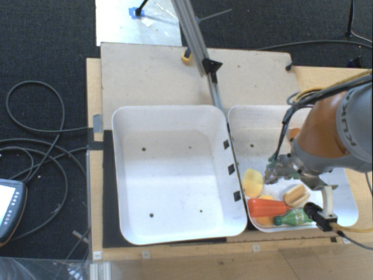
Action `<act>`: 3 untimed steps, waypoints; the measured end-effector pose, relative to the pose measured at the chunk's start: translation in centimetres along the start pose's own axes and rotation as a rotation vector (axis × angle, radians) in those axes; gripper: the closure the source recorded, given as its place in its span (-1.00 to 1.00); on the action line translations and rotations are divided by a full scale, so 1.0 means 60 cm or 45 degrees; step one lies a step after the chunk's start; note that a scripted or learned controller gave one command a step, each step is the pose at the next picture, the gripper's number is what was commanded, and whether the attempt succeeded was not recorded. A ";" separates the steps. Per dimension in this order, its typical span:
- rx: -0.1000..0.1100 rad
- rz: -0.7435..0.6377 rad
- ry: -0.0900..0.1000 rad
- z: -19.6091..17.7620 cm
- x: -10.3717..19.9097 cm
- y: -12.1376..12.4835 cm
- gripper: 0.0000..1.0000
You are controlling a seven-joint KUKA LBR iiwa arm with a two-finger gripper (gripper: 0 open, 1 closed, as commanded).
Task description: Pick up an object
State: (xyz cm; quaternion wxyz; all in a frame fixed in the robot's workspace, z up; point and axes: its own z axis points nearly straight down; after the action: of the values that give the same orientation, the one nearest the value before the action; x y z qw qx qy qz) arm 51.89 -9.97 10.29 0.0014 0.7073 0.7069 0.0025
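tool (273,172) low in right bin (256,133), just beside yellow object (252,182) | tool's opening and hold: cannot tell | orange-red carrot-like piece (268,207), green bottle (294,217) and bun (296,195) cluster at right bin's near edge | left bin (169,174) alongside on tabletop (245,69)

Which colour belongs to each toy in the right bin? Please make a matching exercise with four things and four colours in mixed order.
Things:
1. carrot-like toy
2. small bottle
3. bun-shaped toy
4. rounded toy beside the gripper

Colours:
A. green
B. pale yellow
C. red-orange
D. tan

Pairs: 1-C, 2-A, 3-D, 4-B
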 end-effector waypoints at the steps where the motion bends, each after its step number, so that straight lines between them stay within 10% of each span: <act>1: -0.003 -0.008 -0.003 -0.107 0.003 0.005 1.00; 3: 0.002 -0.007 -0.003 -0.241 -0.001 0.017 1.00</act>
State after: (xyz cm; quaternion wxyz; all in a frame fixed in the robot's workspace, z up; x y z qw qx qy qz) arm 52.80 -10.04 24.77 0.0018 0.7053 0.7089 0.0012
